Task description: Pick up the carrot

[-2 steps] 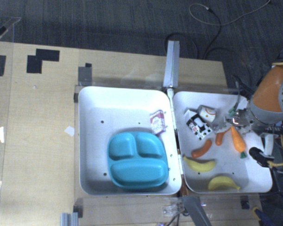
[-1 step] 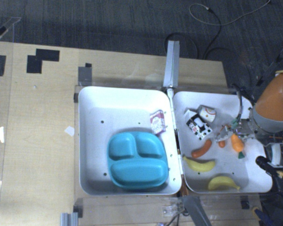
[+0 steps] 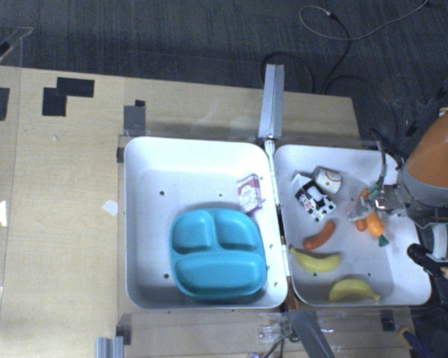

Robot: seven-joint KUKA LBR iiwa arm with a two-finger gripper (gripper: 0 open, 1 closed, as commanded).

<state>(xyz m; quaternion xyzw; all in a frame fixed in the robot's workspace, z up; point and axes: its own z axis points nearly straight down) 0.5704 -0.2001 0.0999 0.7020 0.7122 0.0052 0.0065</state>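
Bananas (image 3: pixel 354 291) lie nearest; farther right, the gripper (image 3: pixel 367 209) meets the carrot (image 3: pixel 370 225). Grasp unclear; it may slip against the bin wall (image 3: pixel 401 155).

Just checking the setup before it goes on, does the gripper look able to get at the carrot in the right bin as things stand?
Probably yes. The gripper is already right over the carrot near the right bin's right side. The sausage and bananas lie apart from it, leaving the way free.
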